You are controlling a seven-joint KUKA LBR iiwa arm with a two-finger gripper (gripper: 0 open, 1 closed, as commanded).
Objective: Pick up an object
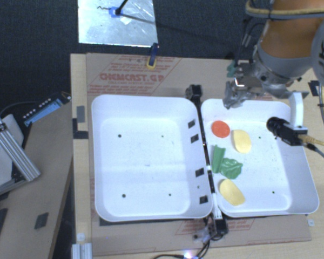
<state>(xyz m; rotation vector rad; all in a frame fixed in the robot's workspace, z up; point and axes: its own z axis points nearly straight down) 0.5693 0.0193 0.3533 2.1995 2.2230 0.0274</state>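
Several small objects lie in the right bin (299, 196): an orange-red disc (221, 129), a pale yellow oval piece (241, 141), a green leafy piece (225, 164) and a yellow oval piece (231, 192). My gripper (233, 100) hangs over the bin's far left corner, just above and behind the orange-red disc. I see nothing between its fingers. The arm's orange band and grey wrist rise to the upper right.
The left bin (105, 198) sits beside the right one, joined by a black clip strip (202, 155). A black cylinder with a cable (283, 129) juts over the right bin's right side. A shiny sheet (117, 15) lies behind the bench.
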